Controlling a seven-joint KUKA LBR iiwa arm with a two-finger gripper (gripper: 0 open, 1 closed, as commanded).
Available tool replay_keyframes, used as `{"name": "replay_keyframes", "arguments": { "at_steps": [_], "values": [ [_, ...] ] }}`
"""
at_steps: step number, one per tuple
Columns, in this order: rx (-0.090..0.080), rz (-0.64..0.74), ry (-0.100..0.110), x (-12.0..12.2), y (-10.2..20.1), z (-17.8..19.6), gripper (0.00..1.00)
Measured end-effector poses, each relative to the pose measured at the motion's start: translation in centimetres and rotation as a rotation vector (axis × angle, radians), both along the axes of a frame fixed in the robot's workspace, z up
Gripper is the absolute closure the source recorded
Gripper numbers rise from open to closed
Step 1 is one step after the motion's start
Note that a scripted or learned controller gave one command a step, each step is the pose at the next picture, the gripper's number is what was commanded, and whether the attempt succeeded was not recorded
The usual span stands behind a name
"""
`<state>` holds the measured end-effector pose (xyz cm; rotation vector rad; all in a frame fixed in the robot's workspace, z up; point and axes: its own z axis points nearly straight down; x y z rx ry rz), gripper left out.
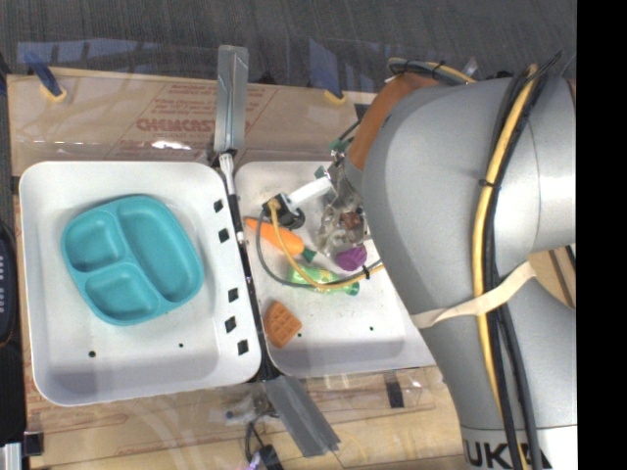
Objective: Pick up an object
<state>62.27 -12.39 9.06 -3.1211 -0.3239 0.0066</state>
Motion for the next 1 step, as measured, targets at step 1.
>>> {"name": "replay_keyframes", "arguments": {
  "at_steps": [1],
  "values": [
    [-0.002, -0.002, -0.001, 1.70, -7.97, 0.06, 1.00]
  ]
}}
